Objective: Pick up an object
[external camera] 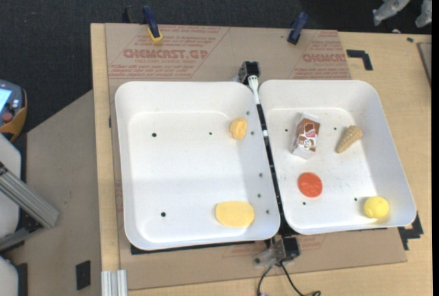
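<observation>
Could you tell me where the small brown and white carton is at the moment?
The carton lies in the right bin, toward its far middle, between the cone on its right and the bins' shared edge, with the red disc just nearer the camera.

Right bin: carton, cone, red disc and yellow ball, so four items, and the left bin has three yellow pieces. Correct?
Not quite. The camera view shows the left bin holding two yellow pieces, not three: a small lump near its right wall and a larger oval piece near its front edge. The right bin count of four is correct.
</observation>
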{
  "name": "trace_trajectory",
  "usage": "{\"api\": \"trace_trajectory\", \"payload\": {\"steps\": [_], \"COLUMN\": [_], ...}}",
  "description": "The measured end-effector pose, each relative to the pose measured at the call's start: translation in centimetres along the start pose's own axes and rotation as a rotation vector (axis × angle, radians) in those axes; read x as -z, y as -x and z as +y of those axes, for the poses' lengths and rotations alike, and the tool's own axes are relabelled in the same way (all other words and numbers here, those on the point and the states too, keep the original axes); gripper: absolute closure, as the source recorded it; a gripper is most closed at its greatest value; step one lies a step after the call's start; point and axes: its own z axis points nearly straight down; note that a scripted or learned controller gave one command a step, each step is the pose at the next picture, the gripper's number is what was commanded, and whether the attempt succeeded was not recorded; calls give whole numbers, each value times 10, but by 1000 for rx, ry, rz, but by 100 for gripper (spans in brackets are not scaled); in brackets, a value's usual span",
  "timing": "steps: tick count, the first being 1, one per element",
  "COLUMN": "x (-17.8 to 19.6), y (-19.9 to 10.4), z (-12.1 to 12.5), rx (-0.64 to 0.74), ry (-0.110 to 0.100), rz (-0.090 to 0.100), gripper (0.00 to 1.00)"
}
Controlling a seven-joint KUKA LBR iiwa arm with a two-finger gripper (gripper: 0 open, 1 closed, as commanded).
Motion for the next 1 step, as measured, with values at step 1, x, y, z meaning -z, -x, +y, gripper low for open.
{"api": "trace_trajectory", "payload": {"steps": [1], "x": [2], "y": [3], "z": [-1], "rx": [-4], "ry": [-11], "rz": [0], "gripper": [100]}}
